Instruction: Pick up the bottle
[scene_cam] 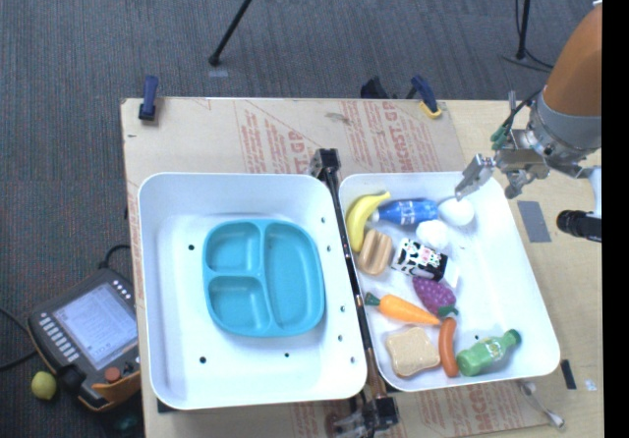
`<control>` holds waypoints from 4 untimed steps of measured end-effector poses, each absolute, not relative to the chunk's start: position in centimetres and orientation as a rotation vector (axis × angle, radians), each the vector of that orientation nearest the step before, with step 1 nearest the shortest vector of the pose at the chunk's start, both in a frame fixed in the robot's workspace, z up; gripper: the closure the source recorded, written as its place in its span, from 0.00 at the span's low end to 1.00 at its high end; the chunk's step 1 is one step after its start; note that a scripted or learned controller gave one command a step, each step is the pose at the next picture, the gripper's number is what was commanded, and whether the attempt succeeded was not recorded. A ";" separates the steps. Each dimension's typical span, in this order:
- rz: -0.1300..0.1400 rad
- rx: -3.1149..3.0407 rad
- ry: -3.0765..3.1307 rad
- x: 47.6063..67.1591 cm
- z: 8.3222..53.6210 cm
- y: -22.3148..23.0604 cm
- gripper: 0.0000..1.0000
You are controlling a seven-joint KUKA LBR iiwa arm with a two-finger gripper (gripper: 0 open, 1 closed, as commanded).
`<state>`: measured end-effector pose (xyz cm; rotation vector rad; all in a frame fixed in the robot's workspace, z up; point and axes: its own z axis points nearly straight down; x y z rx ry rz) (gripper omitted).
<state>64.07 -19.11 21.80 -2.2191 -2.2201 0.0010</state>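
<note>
Pincer (488,177) above right bin's (536,303) far corner; green bottle (486,351) well apart

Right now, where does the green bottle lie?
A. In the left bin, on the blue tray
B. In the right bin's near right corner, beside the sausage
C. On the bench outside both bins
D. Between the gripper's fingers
B: the green bottle lies on its side in the right bin, in its near right corner next to the sausage, while the gripper sits up at the bin's far edge.
</note>
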 end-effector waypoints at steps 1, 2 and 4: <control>0.011 -2.484 -1.906 64.2 8.6 -13.3 0.00; 0.008 -2.481 -1.912 64.3 9.7 -13.3 1.00; 0.004 -2.021 -2.400 47.5 25.6 2.1 1.00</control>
